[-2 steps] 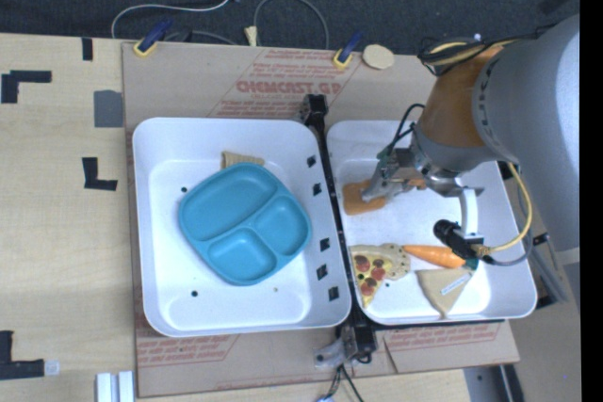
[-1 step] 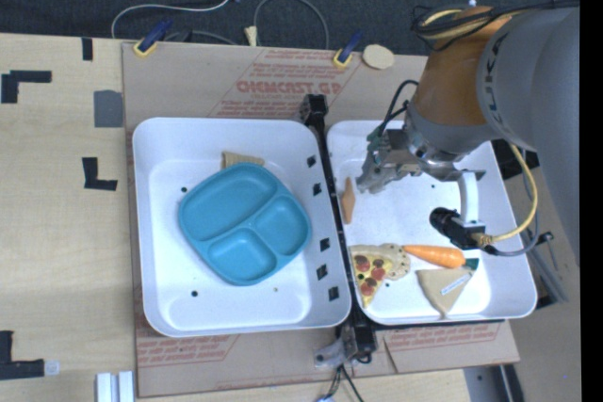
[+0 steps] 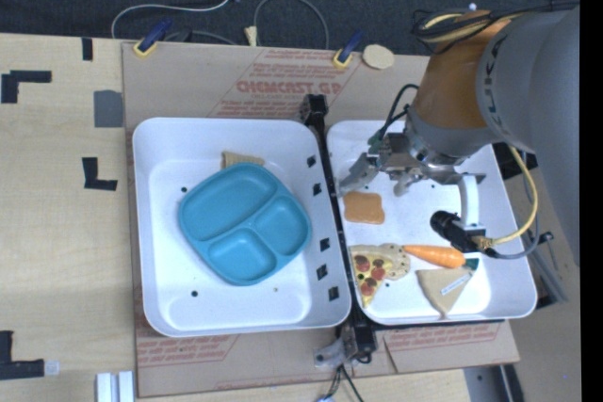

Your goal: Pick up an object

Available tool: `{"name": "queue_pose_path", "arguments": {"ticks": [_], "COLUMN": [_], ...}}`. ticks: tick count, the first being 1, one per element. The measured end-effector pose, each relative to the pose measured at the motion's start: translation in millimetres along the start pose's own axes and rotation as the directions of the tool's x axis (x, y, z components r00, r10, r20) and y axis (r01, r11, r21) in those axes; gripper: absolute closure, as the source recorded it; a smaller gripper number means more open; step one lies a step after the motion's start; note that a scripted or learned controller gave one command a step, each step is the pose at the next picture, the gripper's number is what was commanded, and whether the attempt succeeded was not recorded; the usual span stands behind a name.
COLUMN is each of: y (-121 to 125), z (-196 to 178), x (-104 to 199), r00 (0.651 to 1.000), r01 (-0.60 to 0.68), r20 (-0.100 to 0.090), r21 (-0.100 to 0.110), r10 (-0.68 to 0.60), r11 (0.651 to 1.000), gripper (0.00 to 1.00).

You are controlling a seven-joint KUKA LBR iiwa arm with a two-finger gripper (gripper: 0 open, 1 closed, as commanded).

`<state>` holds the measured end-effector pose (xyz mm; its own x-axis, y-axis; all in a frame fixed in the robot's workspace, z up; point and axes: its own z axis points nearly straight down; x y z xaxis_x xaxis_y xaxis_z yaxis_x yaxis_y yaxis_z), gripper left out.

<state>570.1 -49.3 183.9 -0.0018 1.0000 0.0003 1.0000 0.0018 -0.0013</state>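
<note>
My gripper (image 3: 384, 178) hangs over the upper left part of the right bin (image 3: 513, 297), with its two fingers spread apart and nothing between them, so it is open. Just below it lies a tan toast square (image 3: 365, 208), a little apart from the left fingertip (image 3: 359, 174). Nearer the front lie a pizza slice (image 3: 376, 266), an orange carrot (image 3: 434, 254) and a pale cheese wedge (image 3: 443, 288). The grey and orange arm covers the bin's upper right corner.
The left bin (image 3: 155, 202) holds a blue divided plate (image 3: 247, 223) with a tan piece (image 3: 241, 159) tucked behind its far edge. A black divider (image 3: 325, 193) runs between the bins. A cable with a black end (image 3: 447, 225) loops above the carrot.
</note>
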Motion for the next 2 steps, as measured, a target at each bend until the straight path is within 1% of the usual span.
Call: {"name": "queue_pose_path", "arguments": {"ticks": [1,2], "y": [22.1,16.2], "z": [73.7,99.5], "x": [-47.1,-45.1], "r00": [1.0,1.0], "r01": [-0.004,-0.001], "r20": [0.002,0.002], "r21": [0.003,-0.002], "r10": [0.004,0.001], "r11": [1.0,1.0], "gripper": [0.0,0.0]}}
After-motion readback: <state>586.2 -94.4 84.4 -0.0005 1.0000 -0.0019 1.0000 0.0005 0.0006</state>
